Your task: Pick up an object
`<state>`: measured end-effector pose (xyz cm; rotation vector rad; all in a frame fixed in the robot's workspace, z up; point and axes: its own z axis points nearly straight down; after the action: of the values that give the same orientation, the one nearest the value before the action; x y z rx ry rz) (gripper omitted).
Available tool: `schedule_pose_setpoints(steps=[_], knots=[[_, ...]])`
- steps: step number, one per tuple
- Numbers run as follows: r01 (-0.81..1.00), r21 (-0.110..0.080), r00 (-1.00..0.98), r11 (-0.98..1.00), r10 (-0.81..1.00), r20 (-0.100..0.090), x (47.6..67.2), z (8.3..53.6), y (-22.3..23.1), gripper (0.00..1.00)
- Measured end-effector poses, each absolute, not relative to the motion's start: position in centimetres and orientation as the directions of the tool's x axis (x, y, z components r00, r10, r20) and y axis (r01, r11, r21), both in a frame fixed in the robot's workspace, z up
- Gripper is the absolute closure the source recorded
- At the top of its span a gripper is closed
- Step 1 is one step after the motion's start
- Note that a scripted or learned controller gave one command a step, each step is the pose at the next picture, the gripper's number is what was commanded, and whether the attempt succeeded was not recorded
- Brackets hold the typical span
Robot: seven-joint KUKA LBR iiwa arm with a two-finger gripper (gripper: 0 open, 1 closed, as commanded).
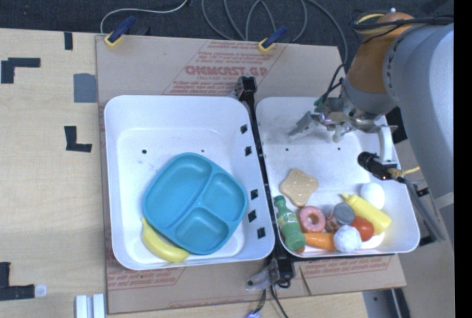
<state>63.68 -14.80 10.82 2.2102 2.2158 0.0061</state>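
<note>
From my seat the pale wooden tabletop (44,184) fills the view, with a brown cardboard sheet (214,66) laid on it under the two bins. The grey arm with its orange band (376,58) comes in from three o'clock and bends down over the right bin.

The left shallow white bin (125,117) carries a light blue divided plastic plate (195,202) toward its five o'clock corner, and a yellow toy banana (161,244) pokes out from beneath the plate's seven o'clock edge.

The right shallow white bin (276,117) has its toys heaped along the six o'clock wall. I see a tan slice of toy bread (298,186) nearest the middle, a green toy vegetable (289,229) at the seven o'clock corner, a pink ring doughnut (313,219) just beside it, an orange toy carrot (318,240) below that, a grey round piece (344,213), a white ball (346,238), a red toy tomato (363,228), a yellow squeeze bottle (369,212) and a white egg-shaped piece (372,195) at the four o'clock side.

The claw (318,126) hangs low over the bare twelve o'clock half of the right bin, well apart from the heap. Its fingers stand spread, with nothing between them.

Grey cables (251,7) loop on the dark floor at twelve o'clock.
</note>
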Motion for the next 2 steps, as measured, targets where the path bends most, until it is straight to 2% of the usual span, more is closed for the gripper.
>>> schedule_pose_setpoints(steps=[1, 2], knots=[[1.000, -0.006, -0.001, 0.001, 1.000, 0.002, 56.6, 11.6, -10.3, 0.00], [1.000, 0.004, -0.001, 0.001, 1.000, -0.003, 54.1, 8.4, -9.9, 0.00]])
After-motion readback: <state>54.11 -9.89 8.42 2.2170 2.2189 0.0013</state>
